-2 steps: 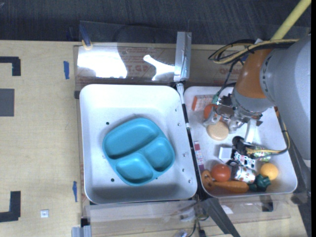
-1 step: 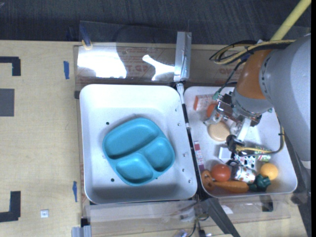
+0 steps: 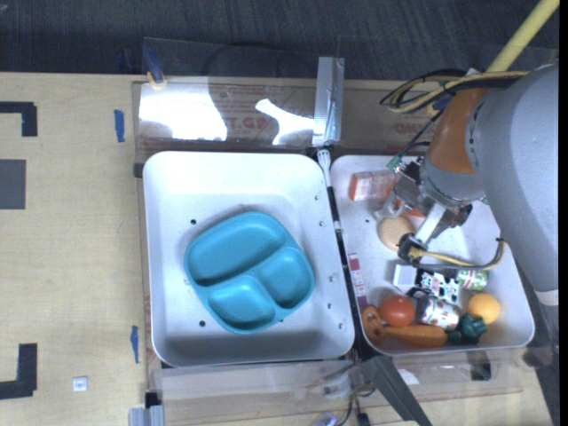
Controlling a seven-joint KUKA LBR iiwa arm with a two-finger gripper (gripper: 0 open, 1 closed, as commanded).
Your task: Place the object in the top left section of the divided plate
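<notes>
Over the right bin (image 3: 366, 224), the gripper (image 3: 404, 204) is being held above a tan egg-shaped item (image 3: 393, 232); whether it is spread or pressed together cannot be told. The blue divided plate (image 3: 251, 272) is being borne by the left bin (image 3: 177, 193), at its middle.

Arm (image 3: 525, 149) enters from the view's right edge, and its broad grey link occupies the upper right. Orange band (image 3: 454, 131) sits just above the wrist (image 3: 444, 181). The wrist angles down and toward the view's left. Gripper (image 3: 401, 201) is at the arm's leftmost end, pointed downward and held low.
</notes>
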